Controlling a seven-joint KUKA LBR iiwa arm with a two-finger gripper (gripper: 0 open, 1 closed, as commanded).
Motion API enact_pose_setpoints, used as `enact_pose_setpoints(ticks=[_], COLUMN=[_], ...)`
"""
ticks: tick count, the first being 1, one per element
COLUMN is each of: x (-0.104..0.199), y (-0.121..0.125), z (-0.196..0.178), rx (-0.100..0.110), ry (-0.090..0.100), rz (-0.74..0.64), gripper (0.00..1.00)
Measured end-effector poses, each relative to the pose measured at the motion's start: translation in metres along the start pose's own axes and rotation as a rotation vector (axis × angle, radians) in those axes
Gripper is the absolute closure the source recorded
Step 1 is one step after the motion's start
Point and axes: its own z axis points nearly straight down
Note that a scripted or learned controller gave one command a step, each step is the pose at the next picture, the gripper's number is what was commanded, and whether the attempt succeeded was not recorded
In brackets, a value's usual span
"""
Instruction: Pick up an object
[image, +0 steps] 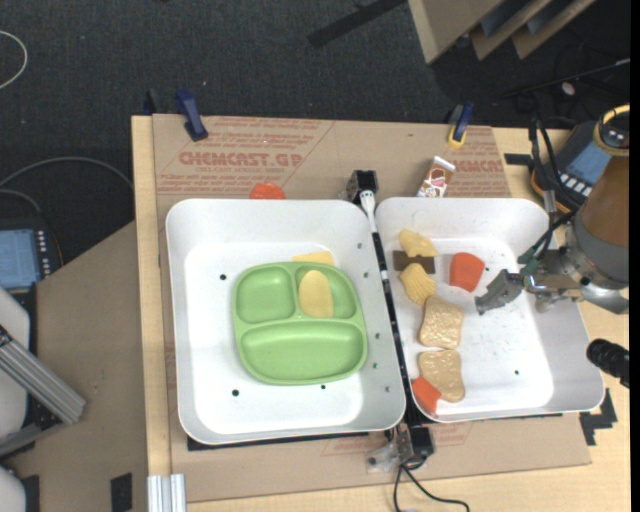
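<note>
Nearest the camera, at the front rim of the right shallow white plastic bin (560, 395), lies a small orange-red wedge-shaped toy piece (425, 394), touching a tan bread-slice-shaped toy (443, 373). Just behind that sits a second tan, speckled bread-like slice (440, 324). Further back come a pale yellow rounded toy piece (417, 284), a dark brown block (414, 262) and another yellow lumpy piece (416, 243) near the bin's back left corner. A red-orange rounded block (466, 271) lies right of these, apart from them.

Grey metal jaws (493, 293) hang over the right bin's middle, just right of the red-orange block; whether they are open or closed cannot be told, and nothing is seen between them.

Beside it, the left shallow white plastic bin (200, 300) holds a green divided plastic plate (290, 350), with a pale yellow oval piece (316, 294) in its back right compartment and a yellow flat piece (314, 259) just behind the plate.

On the brown cardboard-covered bench (300, 150), a small red and white carton (436, 178) stands behind the right bin.
</note>
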Motion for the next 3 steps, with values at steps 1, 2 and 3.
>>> enact_pose_setpoints(ticks=[1, 2, 3], x=[-0.047, -0.004, -0.007], y=[0.094, 0.134, 0.134], z=[0.082, 0.143, 0.129], rx=[-0.006, -0.004, -0.008], ry=[-0.004, -0.001, -0.003], rz=[-0.001, -0.005, -0.001], gripper=[0.00, 0.00, 1.00])
